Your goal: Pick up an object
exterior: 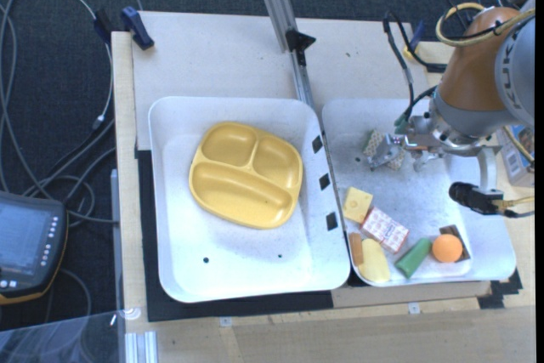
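Nearest the camera, the orange ball (447, 247), green block (413, 258) and yellow pieces (372, 260) crowd the right bin's (501, 246) front rim; a grab there could catch a neighbour or the wall. Farther back, the gripper (389, 150) hangs low over bare bin floor; whether it is released or clenched cannot be told.

In the left bin (170, 183) we see a yellow tray (246, 174) filling the middle, with bare white floor around it, widest at the near side. The right bin (501, 255) is crowded along its near edge by a cheese wedge (358, 204), checked block (384, 228), green block (413, 258) and orange ball (447, 247). The arm (476, 89) blocks its far right; the middle floor lies open.
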Controlling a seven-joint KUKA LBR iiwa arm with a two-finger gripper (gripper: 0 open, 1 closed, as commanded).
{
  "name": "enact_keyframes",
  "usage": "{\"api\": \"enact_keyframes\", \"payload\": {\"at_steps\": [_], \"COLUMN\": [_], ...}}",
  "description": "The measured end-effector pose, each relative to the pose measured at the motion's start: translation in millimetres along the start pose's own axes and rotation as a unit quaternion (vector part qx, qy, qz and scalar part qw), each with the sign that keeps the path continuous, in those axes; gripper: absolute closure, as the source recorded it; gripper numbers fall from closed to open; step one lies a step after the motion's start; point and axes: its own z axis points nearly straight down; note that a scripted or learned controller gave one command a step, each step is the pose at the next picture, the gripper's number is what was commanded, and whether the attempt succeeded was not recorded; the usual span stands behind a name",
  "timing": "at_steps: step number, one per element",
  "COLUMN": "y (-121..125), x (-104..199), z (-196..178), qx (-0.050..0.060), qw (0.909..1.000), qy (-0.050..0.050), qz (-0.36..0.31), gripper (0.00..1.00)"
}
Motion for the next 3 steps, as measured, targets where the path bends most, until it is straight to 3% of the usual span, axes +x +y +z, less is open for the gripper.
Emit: {"api": "enact_keyframes", "payload": {"at_steps": [1, 2, 3], "y": [-0.7, 1.4, 3.6], "x": [0.8, 0.9, 5.8], "z": [51.3, 36.6, -7.9], "qx": [-0.001, -0.005, -0.007], "qw": [1.0, 1.0, 1.0], "qy": [0.0, 0.0, -0.002], "qz": [0.0, 0.0, -0.001], "gripper": [0.0, 1.0, 1.0]}}
